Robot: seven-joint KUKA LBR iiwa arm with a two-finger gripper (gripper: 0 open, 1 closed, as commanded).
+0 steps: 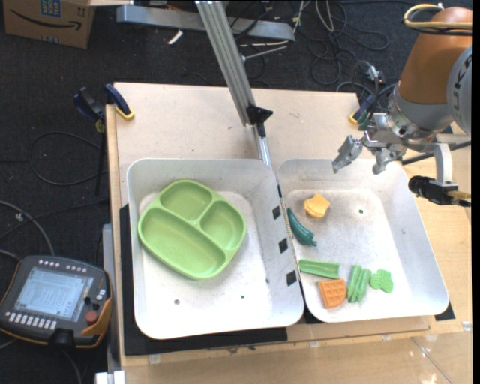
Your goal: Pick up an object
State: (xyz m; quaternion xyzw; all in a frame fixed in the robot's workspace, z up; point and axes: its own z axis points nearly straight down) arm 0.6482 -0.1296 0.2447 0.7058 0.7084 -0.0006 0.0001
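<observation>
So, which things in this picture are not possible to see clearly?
- Arm: the top and right edges of the camera view cut it off above the orange band.
- Pendant on the floor: its screen text is too small to read.
- Cardboard box: cut off by the top edge.
- Small green pieces in the right bin: too small to identify.

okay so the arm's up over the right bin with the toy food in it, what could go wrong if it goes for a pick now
1. The end effector hangs above the right bin's far rim, away from every item, so a straight descent would likely close on nothing.
2. The waffle, green sticks and broccoli lie bunched together, so a grab there may nudge or catch a neighbour.
3. The dark green piece sits near the bin's left wall, so fingers could hit the wall.
</observation>
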